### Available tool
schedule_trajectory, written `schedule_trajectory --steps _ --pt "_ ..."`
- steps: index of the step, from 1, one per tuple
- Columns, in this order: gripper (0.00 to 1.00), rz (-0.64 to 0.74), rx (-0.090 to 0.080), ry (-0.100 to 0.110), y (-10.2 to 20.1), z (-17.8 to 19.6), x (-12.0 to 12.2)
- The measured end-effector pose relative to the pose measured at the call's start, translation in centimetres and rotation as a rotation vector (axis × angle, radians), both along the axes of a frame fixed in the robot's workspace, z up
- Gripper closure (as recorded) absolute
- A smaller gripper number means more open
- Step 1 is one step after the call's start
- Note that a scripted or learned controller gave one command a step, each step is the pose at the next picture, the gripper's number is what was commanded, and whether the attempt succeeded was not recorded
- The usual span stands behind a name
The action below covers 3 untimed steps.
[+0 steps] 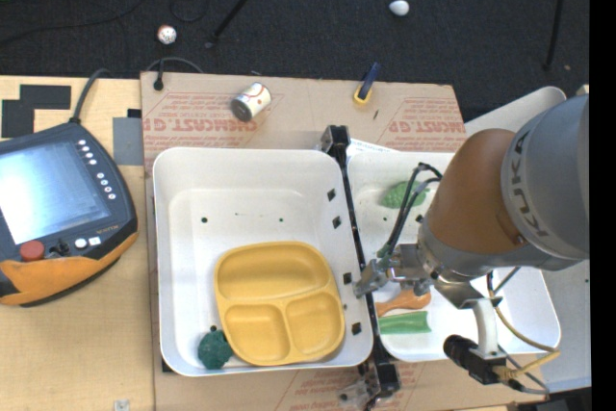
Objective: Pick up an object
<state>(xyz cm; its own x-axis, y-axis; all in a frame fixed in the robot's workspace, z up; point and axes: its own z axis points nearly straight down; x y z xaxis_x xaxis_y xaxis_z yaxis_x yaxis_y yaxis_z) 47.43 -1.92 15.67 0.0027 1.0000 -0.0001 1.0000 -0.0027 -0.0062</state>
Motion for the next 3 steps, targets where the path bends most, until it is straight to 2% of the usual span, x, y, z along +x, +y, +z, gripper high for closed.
schedule_trajectory --steps 1,2,3 --pt "0.0 0.005 0.002 -0.019 1.1 15.2 0.3" --pt "1.0 0.007 0.0 -0.001 1.2 15.3 0.2" --pt "1.0 0.008 0.004 -0.022 6.2 31.8 0.3"
